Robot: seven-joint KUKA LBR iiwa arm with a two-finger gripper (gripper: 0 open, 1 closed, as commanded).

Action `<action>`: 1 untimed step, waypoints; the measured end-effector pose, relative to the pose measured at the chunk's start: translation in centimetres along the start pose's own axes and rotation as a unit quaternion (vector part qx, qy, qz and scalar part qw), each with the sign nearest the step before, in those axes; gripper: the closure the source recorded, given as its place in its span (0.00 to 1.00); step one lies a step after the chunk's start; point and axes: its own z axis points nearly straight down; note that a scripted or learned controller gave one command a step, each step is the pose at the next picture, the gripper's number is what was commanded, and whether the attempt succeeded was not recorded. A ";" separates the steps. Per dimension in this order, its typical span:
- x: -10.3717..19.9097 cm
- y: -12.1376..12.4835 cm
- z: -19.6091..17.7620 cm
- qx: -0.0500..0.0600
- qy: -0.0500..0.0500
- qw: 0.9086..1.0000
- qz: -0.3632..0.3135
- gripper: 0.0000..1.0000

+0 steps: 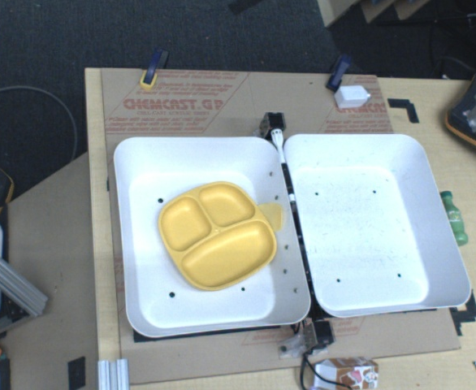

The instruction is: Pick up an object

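Brown bench [222, 104] with red lettering printed across the far part. Two shallow white bins directly on it, touching side by side: left bin [136, 218], right bin [368, 218]. Near the far edge, a blue-and-yellow clamp [152, 69], a blue clamp [339, 73], and a small white block [352, 97] just beside it.

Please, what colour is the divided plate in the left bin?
The divided plate is plain yellow, shown clearly in the camera view.
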 end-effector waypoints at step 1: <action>0.8 -0.2 12.2 0.010 0.002 1.000 0.001 1.00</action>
